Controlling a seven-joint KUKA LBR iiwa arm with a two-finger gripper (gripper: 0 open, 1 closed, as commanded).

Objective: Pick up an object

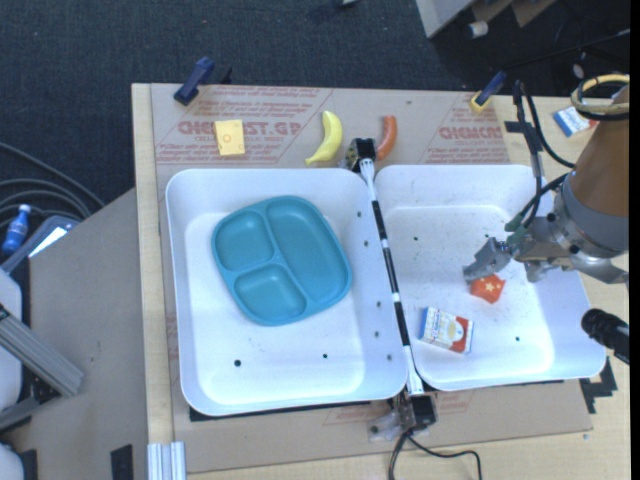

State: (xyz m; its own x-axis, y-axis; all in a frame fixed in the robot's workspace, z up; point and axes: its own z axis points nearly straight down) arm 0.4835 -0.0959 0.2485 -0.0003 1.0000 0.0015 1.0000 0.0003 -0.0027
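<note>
Bench: brown board (300,108) on dark carpet, carrying two shallow white bins side by side, a black divider strip between them.
Left bin (200,358): one blue sectioned plate (280,258) lying flat near the middle, well out of the action.
Right bin (520,353): this is where it's happening, with a small red-orange block (488,289) mid-bin and a little white-and-red carton (444,329) lying flat nearer the front edge.
Beyond the bins: yellow banana (326,138), orange curved piece (386,136) and a yellow tag (229,138) sit on the board behind the bins, not in play.
Arm: reaching in from the right, orange band at the right edge of the shot, grey wrist angled down and leftward.
Gripper (490,262): right over the red-orange block, its tip just above and touching or nearly touching the block's top edge.
Jaws: can't call it, the grey tip reads as one mass from this angle, apart or together is not clear.
Likely target: the red-orange block, going by where the tip sits; nothing is seen between the fingers yet.
How to do it well: centre the tip squarely over the block, since it looks a touch up and left of centre, come straight down to the bin floor, close only once both fingers flank the block.
Watch for: a small block skidding sideways on the smooth floor; keep clear of the carton nearby, lift straight and slow.
</note>
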